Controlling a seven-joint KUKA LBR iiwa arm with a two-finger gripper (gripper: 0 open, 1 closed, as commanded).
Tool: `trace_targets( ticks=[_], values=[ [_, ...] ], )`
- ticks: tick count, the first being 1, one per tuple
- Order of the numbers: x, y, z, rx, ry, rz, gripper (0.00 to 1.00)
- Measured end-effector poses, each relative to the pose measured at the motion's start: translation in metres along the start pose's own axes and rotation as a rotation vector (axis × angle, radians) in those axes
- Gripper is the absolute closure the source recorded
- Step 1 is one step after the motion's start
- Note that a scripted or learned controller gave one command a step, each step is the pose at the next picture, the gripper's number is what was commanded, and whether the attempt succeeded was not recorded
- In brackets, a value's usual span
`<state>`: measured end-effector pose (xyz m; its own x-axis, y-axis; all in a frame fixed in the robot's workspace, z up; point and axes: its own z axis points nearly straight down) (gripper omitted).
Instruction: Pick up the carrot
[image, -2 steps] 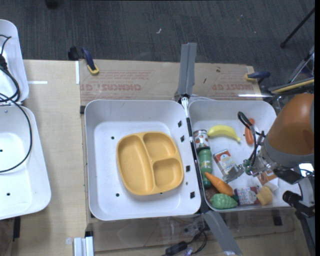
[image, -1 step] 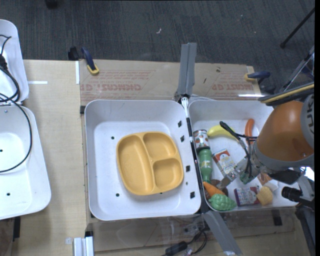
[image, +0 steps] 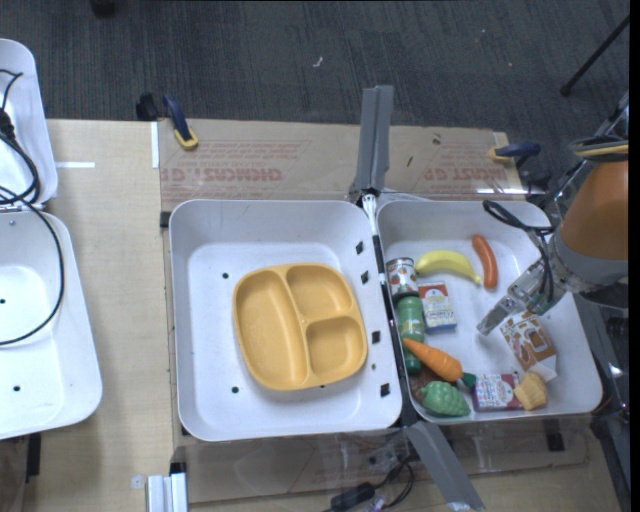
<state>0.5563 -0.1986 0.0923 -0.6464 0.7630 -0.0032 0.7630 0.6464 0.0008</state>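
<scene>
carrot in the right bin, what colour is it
Orange, with a green leafy end; the carrot shows best in the camera view.

You look down at a slant from one fixed camera high above the desk (image: 110, 150), facing both white bins (image: 185, 330) side by side.

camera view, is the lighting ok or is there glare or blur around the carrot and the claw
Camera view: lighting is even and soft, with only faint shadows under the yellow divided plate and the toys; no strong glare on the white bins. The carrot is reasonably sharp with clear edges. The claw is softer and slightly smeared, so its fine detail is hard to read.
</scene>
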Motion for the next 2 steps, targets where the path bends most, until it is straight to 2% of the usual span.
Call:
trace_targets(
  ticks=[1, 2],
  values=[
    [0.08, 0.033, -0.078, 0.004, 0.002, 0.74, 0.0],
    [0.113, -0.002, 0.0, 0.001, 0.002, 0.5, 0.0]
  ],
)
